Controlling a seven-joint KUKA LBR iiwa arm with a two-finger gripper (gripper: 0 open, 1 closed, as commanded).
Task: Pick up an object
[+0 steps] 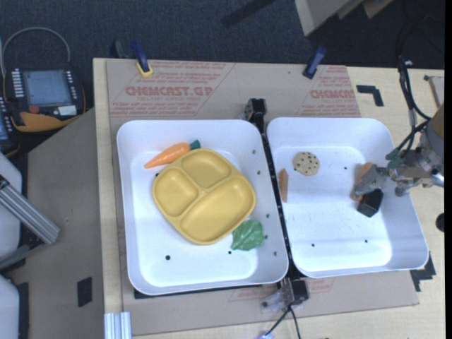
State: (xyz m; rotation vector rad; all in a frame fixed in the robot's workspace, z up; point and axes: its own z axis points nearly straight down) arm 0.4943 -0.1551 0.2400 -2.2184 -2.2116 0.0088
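Observation:
My gripper (367,191) reaches in from the right and hangs low over the right side of the right bin (339,256). A small brown piece (364,170) shows right at its tip; I cannot tell whether it is held. A round speckled cookie (306,163) lies in the same bin, up and to the left of the gripper. A thin orange-brown stick (283,184) rests against that bin's left wall. In the left bin (138,210) sit a yellow divided plate (203,196), an orange carrot (167,155) at the plate's upper left, and a green leaf (248,236) at its lower right.
The two bins touch at a dark centre seam (272,189) on a cardboard-covered bench (212,90). Cables and the arm's wrist (424,168) crowd the right edge. A control pendant (42,94) lies off the bench at far left.

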